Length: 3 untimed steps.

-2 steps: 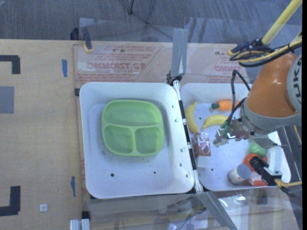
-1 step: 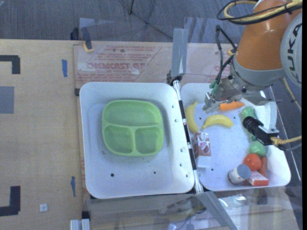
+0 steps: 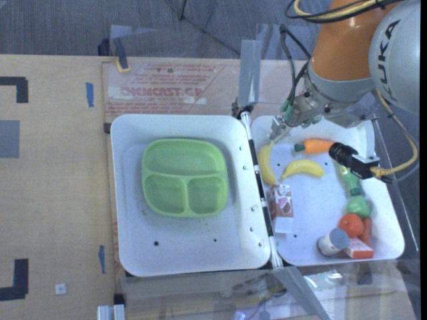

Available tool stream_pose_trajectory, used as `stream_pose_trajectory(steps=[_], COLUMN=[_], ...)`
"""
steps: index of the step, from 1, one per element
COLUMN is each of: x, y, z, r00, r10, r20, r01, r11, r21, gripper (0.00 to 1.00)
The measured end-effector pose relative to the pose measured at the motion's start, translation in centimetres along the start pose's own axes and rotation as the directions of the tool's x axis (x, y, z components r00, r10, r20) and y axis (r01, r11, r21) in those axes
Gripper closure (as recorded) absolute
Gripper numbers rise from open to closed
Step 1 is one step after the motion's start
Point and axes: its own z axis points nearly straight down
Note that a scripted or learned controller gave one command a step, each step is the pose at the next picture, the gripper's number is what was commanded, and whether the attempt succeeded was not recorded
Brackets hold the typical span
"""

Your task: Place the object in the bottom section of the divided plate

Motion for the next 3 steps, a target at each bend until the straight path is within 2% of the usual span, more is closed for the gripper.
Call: stream_pose_trajectory(steps=[1, 2, 3], x=[3.9, 8.3, 8.8], y=[-3.1, -7.8, -1.7], z=[2.8, 7.8, 2.9], r00=[0.983, 0.992, 0.961], r10=[-0.185, -0.124, -0.278], r20=[-0.003, -0.004, -0.001], r01=[0.185, 0.124, 0.278], r11=[0.983, 0.992, 0.961], r21=[0.003, 0.003, -0.001], gripper=[1.0, 1.0, 1.0])
